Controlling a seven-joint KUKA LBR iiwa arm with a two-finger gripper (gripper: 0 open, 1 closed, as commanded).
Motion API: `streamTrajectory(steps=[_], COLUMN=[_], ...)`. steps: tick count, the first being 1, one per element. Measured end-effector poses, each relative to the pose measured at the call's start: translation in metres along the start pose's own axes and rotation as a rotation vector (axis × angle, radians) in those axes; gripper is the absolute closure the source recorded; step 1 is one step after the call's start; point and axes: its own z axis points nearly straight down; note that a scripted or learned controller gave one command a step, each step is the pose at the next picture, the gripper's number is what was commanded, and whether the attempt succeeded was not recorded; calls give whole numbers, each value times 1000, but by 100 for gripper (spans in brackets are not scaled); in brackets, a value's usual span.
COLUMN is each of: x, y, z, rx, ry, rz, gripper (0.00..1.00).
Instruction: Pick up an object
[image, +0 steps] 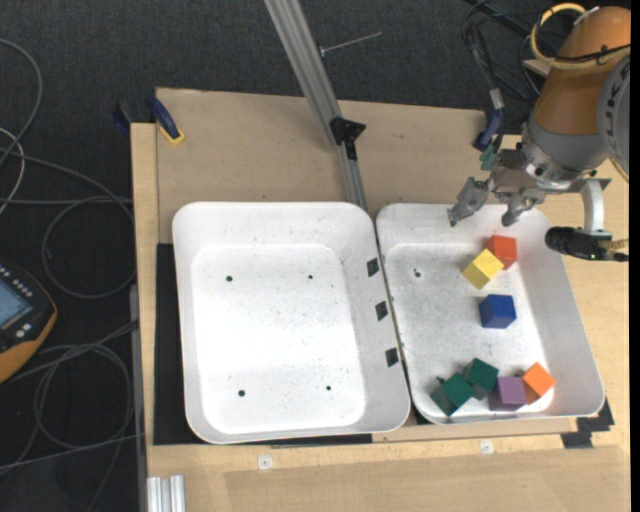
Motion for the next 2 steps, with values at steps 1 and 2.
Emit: streamTrajectory(steps=[1, 2], x=[5, 6], y=[-8, -9], z=[48, 101], rx=[2, 2], ry=[1, 1], rz=[0, 0], gripper=[0, 0])
